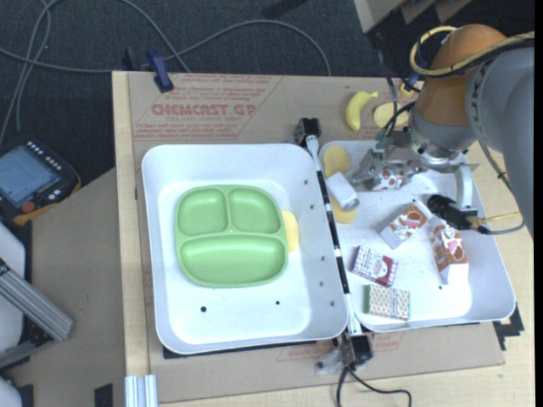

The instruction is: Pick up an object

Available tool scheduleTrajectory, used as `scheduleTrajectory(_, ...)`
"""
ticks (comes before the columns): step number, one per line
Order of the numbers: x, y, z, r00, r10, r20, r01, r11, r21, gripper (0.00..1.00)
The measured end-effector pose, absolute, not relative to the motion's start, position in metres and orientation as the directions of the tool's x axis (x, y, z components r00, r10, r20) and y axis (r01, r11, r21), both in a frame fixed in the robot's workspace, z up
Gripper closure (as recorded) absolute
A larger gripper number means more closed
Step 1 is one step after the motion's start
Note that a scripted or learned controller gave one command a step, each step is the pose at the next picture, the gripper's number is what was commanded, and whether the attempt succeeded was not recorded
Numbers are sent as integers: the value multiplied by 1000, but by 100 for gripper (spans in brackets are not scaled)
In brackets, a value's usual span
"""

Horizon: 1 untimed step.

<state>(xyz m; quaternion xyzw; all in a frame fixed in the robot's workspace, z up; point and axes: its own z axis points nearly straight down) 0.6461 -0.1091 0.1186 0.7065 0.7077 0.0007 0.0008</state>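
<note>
**Gripper** [374,173]: low in the far part of the right bin [496,299], the arm reaching in from the right. Opening: cannot tell, hidden by the wrist hardware at this slant. No hold confirmed.

**Task object:** taken to be the small red-spotted white item [392,179] directly at the gripper. Touching or just below it; cannot tell which. Lies near the far wall of the bin.

**Surroundings:** white block [342,192] and yellow piece [338,156] just beside, toward the divider. Banana [360,108] at the far rim. Nearest carton [408,224] close on the near side, patterned packet [374,265] farther forward. Green divided plate [229,236] in the left bin, well apart and of no concern.

**Risks, as judged:**
- Off-centre closure. Likely to push the small item aside rather than clamp it, giving an empty lift.
- Weak grip on a small, possibly rounded item. Liable to slip out on the way up.
- Crowding. Probable nudge of the white block or the nearest carton on any sideways correction.
- Closeness to the far wall. Little room for adjustment there, and some chance of a scrape against the bin.

**Recommendation:** confirm the hold by sight before counting the lift as good.
</note>
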Motion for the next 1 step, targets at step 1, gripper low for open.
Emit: scheduleTrajectory(1,600,-55,185,-1,1000,1,1000,1,-1,100)
